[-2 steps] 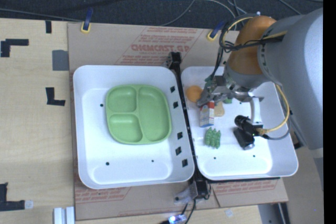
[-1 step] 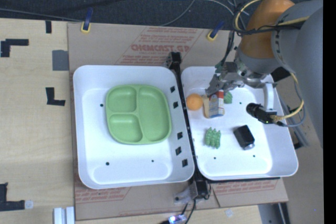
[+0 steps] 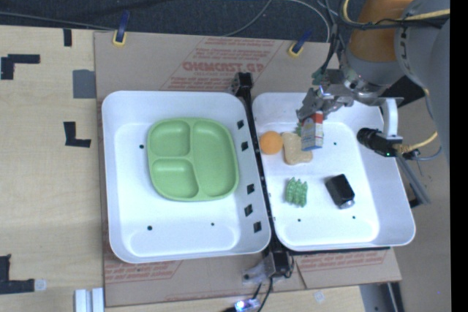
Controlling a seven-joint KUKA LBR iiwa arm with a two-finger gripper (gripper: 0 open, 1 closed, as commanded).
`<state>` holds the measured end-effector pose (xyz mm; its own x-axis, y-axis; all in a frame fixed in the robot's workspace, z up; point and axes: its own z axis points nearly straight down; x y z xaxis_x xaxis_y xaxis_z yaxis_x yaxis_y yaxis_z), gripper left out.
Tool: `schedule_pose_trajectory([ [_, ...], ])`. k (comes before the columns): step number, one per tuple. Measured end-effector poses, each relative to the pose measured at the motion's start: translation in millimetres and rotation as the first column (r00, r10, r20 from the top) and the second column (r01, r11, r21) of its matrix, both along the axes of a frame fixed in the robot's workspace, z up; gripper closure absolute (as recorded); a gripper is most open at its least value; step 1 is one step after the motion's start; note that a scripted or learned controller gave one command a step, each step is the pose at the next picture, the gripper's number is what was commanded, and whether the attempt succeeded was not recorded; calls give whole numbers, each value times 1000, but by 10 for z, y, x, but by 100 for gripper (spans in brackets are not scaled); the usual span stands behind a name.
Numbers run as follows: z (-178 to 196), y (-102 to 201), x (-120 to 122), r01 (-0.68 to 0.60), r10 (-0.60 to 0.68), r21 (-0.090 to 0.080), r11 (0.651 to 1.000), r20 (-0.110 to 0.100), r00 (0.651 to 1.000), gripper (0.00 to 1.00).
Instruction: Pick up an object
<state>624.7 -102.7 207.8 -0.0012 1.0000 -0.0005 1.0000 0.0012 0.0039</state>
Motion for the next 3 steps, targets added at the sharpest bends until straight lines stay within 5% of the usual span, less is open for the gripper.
schedule_pose_trajectory([
  [1, 459, 4, 11, -1, 1, 0, 1000, 0, 1000, 100],
  [3, 257, 1137, -67, -5, 5, 1, 1000, -7, 1000, 100],
])
